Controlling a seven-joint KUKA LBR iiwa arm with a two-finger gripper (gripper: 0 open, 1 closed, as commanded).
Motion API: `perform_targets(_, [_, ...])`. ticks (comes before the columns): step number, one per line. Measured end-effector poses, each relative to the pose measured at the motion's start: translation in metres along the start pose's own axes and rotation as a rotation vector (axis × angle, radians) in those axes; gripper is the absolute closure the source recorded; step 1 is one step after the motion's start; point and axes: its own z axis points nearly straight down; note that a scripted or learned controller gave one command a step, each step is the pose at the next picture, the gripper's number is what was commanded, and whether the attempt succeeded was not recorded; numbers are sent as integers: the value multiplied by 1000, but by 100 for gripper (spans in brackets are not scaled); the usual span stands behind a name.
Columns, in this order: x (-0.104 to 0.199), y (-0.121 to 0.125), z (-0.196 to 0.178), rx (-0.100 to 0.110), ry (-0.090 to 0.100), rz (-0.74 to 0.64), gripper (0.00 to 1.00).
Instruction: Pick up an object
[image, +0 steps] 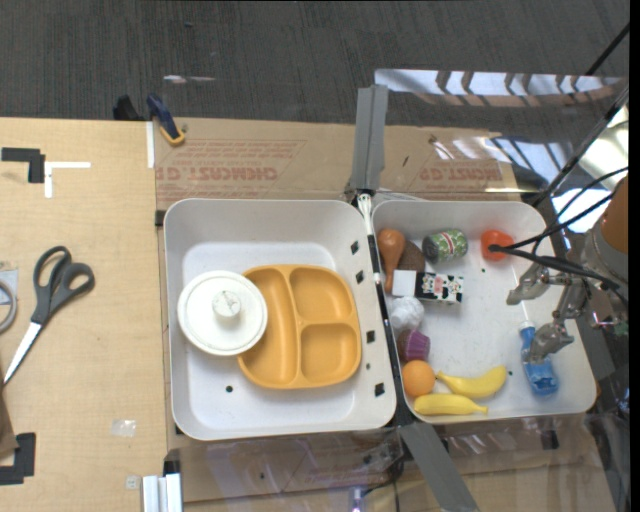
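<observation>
Nearest to us, at the front edge of the right bin (470, 412), we see two bananas (462, 392) lying close together, with an orange ball (418, 378) touching their left end and a purple piece (416, 346) just behind it. To their right lies a blue toy (538, 368), and directly over it hangs the pincer (548, 316), coming in from the right side. Its fingers seem spread, one near the blue toy and one higher up, and nothing is between them. We judge that the blue toy is the thing to take, because it is closest below the pincer and stands apart from the other things.

To do this step well, we think the pincer should be centred over the toy, with its fingers across the narrow side, and go down straight until they are on both sides of it. The bin wall is near on the right, so the outer finger needs some room there. It should close before it lifts.

Further back lie a black-and-white box (440, 287), a green ball (445, 245), a brown piece (391, 246) and a red ball (496, 243). In the left bin (190, 400) are a yellow tray (305, 325) and a white lid (222, 312). On the worktop (80, 400) at far left lie scissors (45, 295).
</observation>
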Motion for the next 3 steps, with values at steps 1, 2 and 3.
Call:
perform_targets(1, [-16, -38, 106, 1, -2, 109, 0])
perform_targets(2, [-92, -38, 104, 2, -5, 6, 0])
perform_targets(3, [24, -39, 106, 0, 0, -42, 0])
